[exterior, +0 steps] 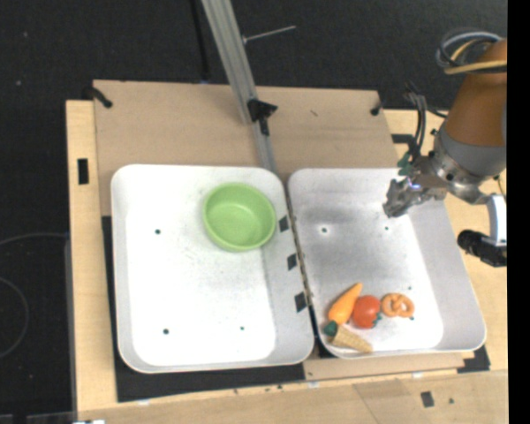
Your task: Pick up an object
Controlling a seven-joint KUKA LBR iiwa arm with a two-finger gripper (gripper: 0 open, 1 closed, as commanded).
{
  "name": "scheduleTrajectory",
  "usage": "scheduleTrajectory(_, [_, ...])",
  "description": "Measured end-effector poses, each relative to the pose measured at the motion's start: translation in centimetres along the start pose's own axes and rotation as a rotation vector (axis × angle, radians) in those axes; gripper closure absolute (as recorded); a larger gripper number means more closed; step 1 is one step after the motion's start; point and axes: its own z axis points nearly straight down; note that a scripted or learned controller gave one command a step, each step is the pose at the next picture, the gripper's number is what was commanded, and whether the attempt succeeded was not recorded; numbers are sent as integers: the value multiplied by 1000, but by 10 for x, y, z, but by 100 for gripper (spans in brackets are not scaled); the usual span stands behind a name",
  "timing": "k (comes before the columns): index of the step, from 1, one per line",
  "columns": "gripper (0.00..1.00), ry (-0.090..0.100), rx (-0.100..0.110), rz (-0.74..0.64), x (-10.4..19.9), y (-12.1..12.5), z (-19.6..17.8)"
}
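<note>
In the right bin (424, 246), near its front edge, lie an orange carrot (344, 303), a red tomato (366, 312), an orange pretzel-shaped piece (397, 305) and a tan cone (349, 340), close together. A green bowl (239, 216) rests upright in the back right part of the left bin (159, 272). My gripper (396, 203) hangs over the back right part of the right bin, well away from the food pieces. Nothing shows between its fingers.
A grey metal rail (234, 60) slants from the top of the view down to the gap between the bins. The bench (336, 113) extends behind both bins. The arm's orange band (477, 104) is at the right.
</note>
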Motion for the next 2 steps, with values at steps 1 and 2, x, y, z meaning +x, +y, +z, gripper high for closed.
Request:
scheduleTrajectory(1, [100,0,1,0,45,-16,6])
scheduleTrajectory(2, [100,1,0,2,91,-31,-9])
